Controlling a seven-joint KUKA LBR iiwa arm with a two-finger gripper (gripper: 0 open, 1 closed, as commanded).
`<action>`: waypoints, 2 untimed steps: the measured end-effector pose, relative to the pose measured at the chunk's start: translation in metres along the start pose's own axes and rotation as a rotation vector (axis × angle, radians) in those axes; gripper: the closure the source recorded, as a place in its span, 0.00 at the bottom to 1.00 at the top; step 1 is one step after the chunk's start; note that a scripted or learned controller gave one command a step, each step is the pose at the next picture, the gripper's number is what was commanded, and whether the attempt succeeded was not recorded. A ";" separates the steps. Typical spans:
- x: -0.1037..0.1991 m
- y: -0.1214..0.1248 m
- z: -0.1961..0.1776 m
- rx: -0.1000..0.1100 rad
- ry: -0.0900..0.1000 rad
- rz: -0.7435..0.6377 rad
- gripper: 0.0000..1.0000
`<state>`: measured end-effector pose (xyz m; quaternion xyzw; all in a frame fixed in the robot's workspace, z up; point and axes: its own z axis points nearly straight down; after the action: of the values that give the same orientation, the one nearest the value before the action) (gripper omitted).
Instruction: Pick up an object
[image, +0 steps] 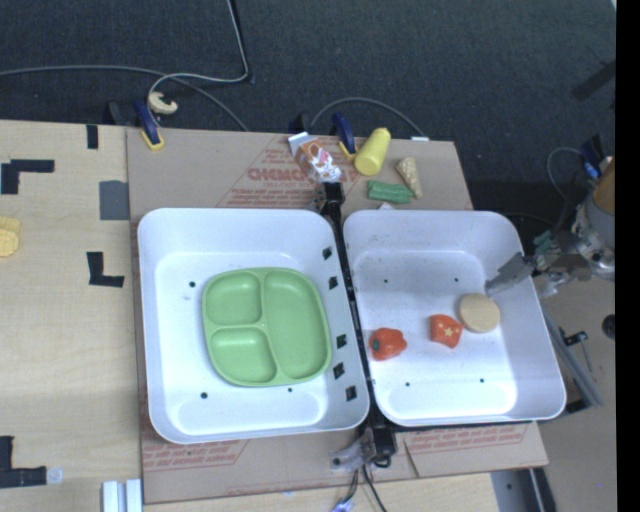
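Three small objects lie in the right bin (420, 250): a red one with a green stem (388, 343), a red-orange one (445, 330) and a round beige one (480, 313). The beige one touches the red-orange one. My gripper (508, 272) reaches in over the bin's right rim, just above and to the right of the beige object and not touching it. Nothing is visibly held.
The left bin (170, 260) holds a green divided plate (266, 326). Behind the bins on the cardboard lie a yellow object (372, 150), a green item (390, 191), a beige item (408, 175) and a small packet (315, 157). Cables run along the back.
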<state>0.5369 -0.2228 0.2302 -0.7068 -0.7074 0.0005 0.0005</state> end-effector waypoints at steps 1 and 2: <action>0.034 0.018 0.139 -0.009 -0.002 -0.001 0.00; 0.099 -0.009 0.140 -0.018 -0.007 0.000 0.00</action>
<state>0.5277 -0.1234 0.0898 -0.7067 -0.7074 -0.0034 -0.0083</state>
